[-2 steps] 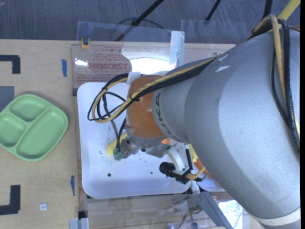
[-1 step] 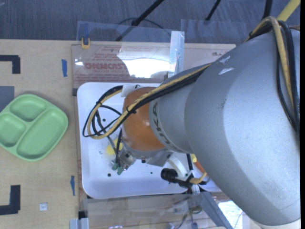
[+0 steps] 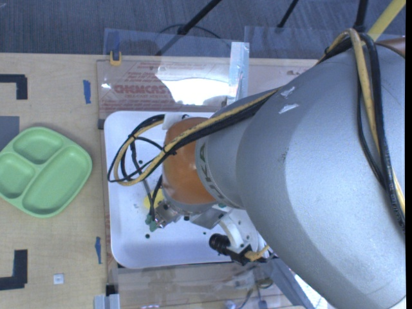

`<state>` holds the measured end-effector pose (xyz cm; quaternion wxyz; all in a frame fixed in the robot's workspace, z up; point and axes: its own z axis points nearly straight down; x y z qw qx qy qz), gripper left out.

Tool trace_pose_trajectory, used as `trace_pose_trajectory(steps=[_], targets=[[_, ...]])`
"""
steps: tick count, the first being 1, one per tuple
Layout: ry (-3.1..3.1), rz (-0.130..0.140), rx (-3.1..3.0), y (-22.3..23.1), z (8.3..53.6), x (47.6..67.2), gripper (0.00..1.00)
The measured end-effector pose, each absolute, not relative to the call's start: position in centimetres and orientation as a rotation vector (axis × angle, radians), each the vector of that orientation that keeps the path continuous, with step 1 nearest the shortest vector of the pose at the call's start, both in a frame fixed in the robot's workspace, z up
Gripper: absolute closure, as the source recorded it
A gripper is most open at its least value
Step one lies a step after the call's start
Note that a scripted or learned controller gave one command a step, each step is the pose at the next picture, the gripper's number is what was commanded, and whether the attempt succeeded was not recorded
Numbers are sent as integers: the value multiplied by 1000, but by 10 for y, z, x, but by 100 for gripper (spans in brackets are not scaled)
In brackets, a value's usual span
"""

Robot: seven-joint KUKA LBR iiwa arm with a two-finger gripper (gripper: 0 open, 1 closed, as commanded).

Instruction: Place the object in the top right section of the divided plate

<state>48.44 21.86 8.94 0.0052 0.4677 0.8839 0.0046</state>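
The green divided plate lies on the wooden bench at the left, outside the bins, with two small sections on its upper left and one long section on the right. All three sections look bare. My arm reaches down into the white bin, and its orange band and grey body cover the bin's middle. The gripper points down at the bin floor, mostly hidden under the wrist. A small yellow and green bit shows at its lower left edge; what it is cannot be made out.
Black and yellow cables loop over the bin's left half. A clear plastic sheet stands behind the bin. Black corner marks and blue tape sit on the bench around the plate.
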Motion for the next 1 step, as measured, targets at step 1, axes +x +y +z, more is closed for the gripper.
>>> trace_pose_trajectory(steps=[1], targets=[[2382, 24, 2045, 220, 90, 482, 100]])
